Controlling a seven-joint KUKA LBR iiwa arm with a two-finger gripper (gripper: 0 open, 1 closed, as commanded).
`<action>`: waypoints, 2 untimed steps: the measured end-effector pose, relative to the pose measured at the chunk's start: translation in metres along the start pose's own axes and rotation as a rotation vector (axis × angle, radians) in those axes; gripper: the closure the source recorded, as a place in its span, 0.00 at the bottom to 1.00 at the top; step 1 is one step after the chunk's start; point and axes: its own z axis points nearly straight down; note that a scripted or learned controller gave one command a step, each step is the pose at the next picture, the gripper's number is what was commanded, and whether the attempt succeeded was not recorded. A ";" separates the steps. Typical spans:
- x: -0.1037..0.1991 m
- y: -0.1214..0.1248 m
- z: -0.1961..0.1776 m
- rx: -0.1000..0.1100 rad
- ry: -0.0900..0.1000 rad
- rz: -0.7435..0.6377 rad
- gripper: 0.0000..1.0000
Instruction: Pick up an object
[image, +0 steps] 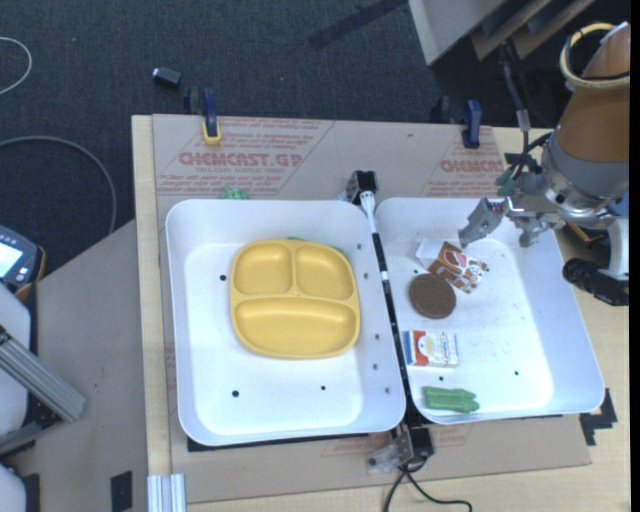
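The right bin (545, 330) holds several small objects. A brown round disc (432, 296) lies near its left side, and a red-and-white snack packet (457, 267) touches the disc's upper right edge. Below them lies a small white carton (431, 348) with red and blue print. A green pea pod (450, 400) rests by the front rim. My gripper (503, 229) hangs over the bin's back right part, just up and right of the snack packet. Its fingers (479, 224) are spread open with nothing between them.
The left bin (190, 330) holds a yellow divided plate (295, 298). A black divider strip (383, 290) runs between the two bins. Blue clamps (209, 112) pin the cardboard board at the back. A black fitting (598, 280) sits beside the right bin's right rim.
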 end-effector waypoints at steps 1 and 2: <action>0.000 0.001 -0.011 -0.003 -0.001 -0.001 1.00; 0.062 -0.039 0.000 0.006 0.003 -0.005 1.00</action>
